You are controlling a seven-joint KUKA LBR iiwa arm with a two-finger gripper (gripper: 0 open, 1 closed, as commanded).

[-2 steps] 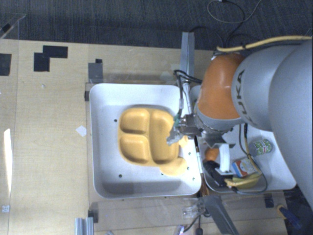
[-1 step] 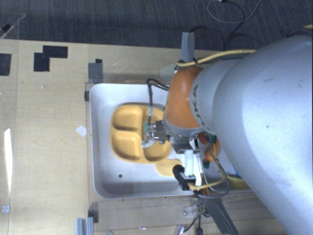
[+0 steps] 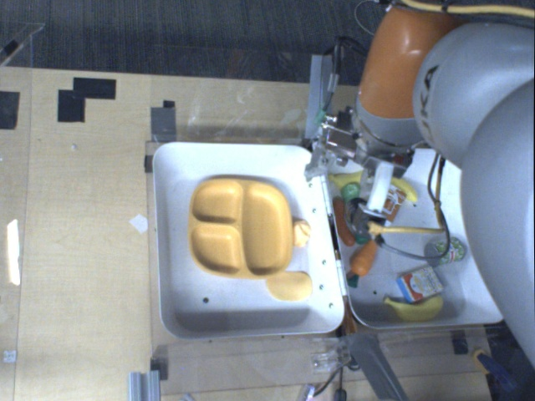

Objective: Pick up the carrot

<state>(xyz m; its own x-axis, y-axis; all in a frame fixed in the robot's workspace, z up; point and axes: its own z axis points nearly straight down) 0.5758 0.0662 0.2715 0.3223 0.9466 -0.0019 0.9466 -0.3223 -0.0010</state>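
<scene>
The grey arm (image 3: 476, 115) reaches in from the right and fills the upper right of the view, its orange band (image 3: 399, 53) sitting above the wrist. The wrist points down and to the left, over the near-left part of the right bin (image 3: 468, 312). The gripper (image 3: 361, 224) hangs low among the things in that bin, close to the wall shared with the left bin (image 3: 167, 224). Its dark end is tangled in with the objects below it, and I cannot tell how far apart it stands or whether it grips anything.

The carrot (image 3: 364, 259) lies in the right bin, just below the gripper's tip, tilted with its orange body running down and to the left (its upper end meets a small green bit near the gripper). Whether the gripper touches it cannot be told.

A white tag (image 3: 380, 192) on the gripper body carries a red mark, but its writing is too small to read. A small carton (image 3: 418, 284) with red and blue print lies near the bin's front, also unreadable. A banana (image 3: 414, 309) lies in front of it.

In the left bin sits a yellow divided tray (image 3: 242, 225), with a yellow piece (image 3: 290, 286) beside its front right corner.
</scene>
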